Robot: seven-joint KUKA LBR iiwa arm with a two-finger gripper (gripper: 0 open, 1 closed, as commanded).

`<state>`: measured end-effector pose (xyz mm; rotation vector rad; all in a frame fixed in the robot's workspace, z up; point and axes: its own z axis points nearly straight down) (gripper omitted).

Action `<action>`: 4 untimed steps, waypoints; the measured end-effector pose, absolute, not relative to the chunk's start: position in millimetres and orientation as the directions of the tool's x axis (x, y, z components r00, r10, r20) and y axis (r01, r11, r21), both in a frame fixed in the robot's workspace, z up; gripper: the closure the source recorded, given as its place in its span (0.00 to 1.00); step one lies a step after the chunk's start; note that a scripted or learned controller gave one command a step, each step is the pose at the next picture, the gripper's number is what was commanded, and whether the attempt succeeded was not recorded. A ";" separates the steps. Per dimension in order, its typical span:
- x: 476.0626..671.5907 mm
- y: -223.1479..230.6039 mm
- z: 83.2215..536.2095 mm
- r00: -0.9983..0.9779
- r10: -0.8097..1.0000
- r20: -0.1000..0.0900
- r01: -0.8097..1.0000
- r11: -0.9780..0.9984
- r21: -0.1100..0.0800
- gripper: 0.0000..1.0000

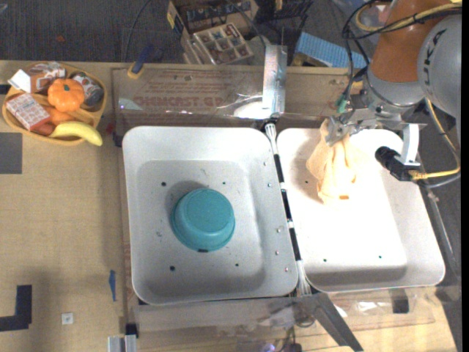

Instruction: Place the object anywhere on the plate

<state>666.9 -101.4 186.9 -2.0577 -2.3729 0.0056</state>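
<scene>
Overhead, the grey arm (432,50) with its orange band (403,35) reached in from the right and hung over the far part of the right bin (366,262). Its end effector (341,129) pointed downward there, and a pale yellowish cloth-like object (333,171) drooped from between its fingers; the fingers were clamped together on the top of that object. The object hung in soft folds, its lower end low over the bin floor, and whether it touched the white surface could not be told. A small orange mark showed near its bottom edge.

Beside it, the left bin (146,270) held the teal plate (204,218), a round piece that sat a little toward the near side of the bin's centre. The object and the plate were well apart, each in its own bin, with the rims of the two bins between them.

On the table (51,226), at the far left corner, a shallow wooden bowl (13,116) carried a banana (77,131), a small orange pumpkin (66,95) and some little boxes. Beyond the bins, dark cables and assorted equipment lay on the floor. A black cable (396,163) ran past the arm's wrist at the right bin's far edge.
</scene>
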 end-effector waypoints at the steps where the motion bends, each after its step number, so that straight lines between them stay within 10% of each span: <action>1: 667.4 -101.4 221.1 -0.143 0.990 -0.001 0.990 0.143 -0.002 1.00; 4: 603.2 22.2 223.2 -0.971 0.240 0.003 0.240 0.971 0.001 1.00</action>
